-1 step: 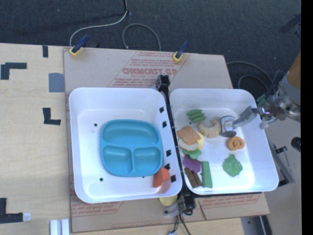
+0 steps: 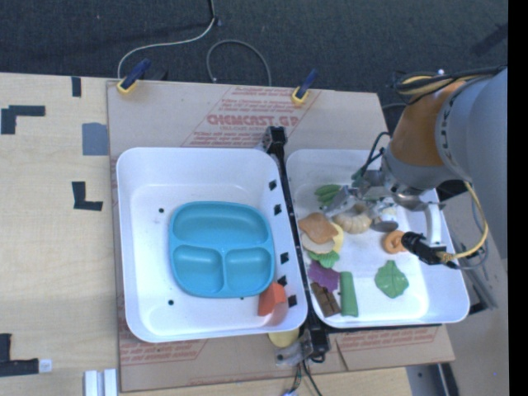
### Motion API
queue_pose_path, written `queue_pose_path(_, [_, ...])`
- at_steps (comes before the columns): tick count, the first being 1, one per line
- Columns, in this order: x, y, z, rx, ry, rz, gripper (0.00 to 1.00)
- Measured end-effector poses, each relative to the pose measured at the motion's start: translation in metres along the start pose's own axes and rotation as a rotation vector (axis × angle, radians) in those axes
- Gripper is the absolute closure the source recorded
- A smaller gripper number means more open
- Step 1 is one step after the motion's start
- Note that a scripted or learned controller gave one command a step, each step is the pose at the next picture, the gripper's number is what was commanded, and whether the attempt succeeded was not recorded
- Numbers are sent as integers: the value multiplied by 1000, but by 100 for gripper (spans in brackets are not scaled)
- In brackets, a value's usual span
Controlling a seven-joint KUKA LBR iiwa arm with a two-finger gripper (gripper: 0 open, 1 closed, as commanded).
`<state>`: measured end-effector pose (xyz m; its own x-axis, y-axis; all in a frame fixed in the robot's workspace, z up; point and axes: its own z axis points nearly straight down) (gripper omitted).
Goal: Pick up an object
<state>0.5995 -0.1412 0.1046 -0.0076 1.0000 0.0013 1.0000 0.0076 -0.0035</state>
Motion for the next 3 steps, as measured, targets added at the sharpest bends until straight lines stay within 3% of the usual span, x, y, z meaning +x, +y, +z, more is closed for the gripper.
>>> queue_pose_path(1, [27, 40, 19, -12, -4, 3, 0])
queue_pose_path(2, [37, 71, 19, -6, -2, 5, 0])
queue_pose_path(3, [12, -8, 17, -8, -4, 10, 0])
